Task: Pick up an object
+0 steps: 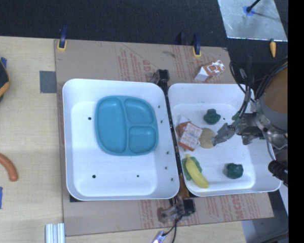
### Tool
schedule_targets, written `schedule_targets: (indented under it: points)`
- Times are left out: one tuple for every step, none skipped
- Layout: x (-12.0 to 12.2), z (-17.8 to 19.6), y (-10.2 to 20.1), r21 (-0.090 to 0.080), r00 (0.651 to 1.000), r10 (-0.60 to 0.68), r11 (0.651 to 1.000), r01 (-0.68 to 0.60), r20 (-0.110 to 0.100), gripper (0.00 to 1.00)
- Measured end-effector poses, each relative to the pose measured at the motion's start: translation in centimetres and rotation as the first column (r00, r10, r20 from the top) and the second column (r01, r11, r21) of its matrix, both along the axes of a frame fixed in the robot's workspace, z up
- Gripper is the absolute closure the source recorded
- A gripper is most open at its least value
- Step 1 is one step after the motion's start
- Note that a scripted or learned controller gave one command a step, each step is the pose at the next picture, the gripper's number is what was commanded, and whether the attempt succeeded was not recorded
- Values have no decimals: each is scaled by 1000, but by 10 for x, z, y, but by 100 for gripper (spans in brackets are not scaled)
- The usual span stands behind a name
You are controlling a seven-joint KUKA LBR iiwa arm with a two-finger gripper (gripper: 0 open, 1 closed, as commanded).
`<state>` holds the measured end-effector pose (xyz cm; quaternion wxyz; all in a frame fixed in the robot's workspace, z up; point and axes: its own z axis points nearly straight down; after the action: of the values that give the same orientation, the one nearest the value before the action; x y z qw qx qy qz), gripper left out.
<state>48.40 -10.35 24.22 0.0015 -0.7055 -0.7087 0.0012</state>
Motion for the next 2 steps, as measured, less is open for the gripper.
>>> schedule_targets:
  points:
    - [40,-151,-38,-1,1000,0,1000,0,0,0]
    - [109,-149,-57,-1,1000,-1,1000,1,3,0]
